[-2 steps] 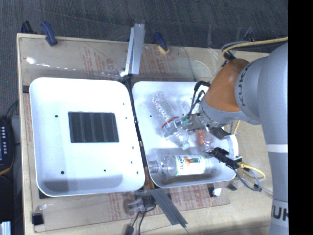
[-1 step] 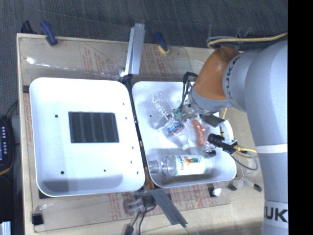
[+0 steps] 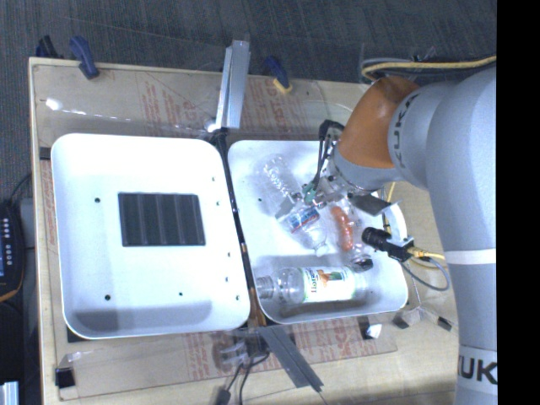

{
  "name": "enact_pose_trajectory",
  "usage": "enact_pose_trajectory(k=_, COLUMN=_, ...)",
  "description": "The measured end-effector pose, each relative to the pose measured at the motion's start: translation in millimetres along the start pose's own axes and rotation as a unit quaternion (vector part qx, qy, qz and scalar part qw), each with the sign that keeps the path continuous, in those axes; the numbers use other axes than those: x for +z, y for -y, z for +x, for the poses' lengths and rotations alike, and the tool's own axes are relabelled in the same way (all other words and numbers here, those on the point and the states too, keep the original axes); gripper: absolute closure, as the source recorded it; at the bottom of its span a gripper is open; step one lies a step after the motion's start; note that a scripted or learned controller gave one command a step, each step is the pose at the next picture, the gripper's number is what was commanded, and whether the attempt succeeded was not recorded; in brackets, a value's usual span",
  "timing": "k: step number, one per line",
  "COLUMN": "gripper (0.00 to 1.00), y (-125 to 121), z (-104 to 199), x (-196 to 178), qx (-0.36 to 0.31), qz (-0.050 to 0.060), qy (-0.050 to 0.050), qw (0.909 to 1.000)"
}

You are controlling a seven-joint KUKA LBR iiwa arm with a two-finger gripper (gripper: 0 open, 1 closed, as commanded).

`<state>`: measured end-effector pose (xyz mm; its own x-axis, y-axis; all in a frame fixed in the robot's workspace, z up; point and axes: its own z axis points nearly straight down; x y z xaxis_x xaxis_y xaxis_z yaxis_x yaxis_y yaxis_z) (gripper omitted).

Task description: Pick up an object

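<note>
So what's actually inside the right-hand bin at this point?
The right bin holds a clear bottle with a label lying along its near wall, a crumpled clear bottle and an orange object. The arm covers the bin's far right corner, hiding whatever is there.

One fixed camera looks down at a slant on the bench, from fairly high, apparently; both white bins fit within frame, and the arm enters from the right.
</note>
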<state>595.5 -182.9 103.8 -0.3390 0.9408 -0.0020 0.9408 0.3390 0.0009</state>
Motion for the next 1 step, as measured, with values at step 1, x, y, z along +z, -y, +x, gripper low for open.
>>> enact_pose_trajectory(k=1, gripper=1.0, y=-15.5, z=50.9, x=-66.5, qx=0.082, qz=0.001, qy=-0.001, qw=0.9966)
